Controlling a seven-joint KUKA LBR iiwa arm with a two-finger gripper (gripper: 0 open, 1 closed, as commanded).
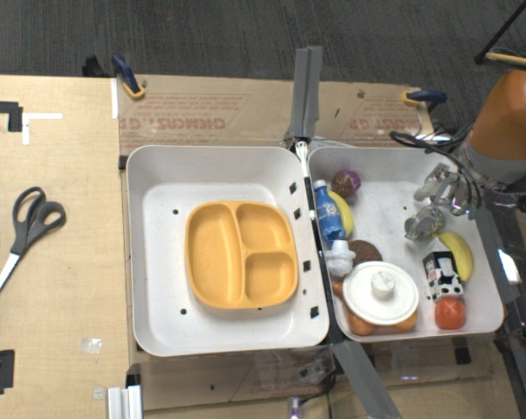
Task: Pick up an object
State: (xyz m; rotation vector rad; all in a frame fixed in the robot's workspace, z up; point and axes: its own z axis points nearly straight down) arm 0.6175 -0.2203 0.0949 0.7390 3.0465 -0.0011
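Nothing is lifted yet, as far as I can judge: every candidate object lies on the floor of the right-hand shallow white bin (393, 168), so the whole pick remains to be done. Nearest the metal pincer (426, 219) is a yellow banana (459, 253), just beside and below it, with a small black-and-white carton (440, 273) and a red tomato-like ball (450, 312) further down. The pincer hangs low over the bin's right side; whether it is wide or closed I cannot tell, since the tips blur into a greyish lump there.

Counting the rest of that bin: one white lidded pot (381, 292) sitting over something orange, one brown round piece (364, 251), one blue-and-white bottle (330, 221) lying along the left wall, a second yellow fruit (343, 215) beside it, and one purple ball (346, 182). That makes two yellow fruits and singles of everything else.

The left-hand white bin (149, 234) holds one yellow three-compartment plastic plate (242, 254). Out on the wooden worktop (62, 321) lies one pair of black-handled scissors (23, 230)
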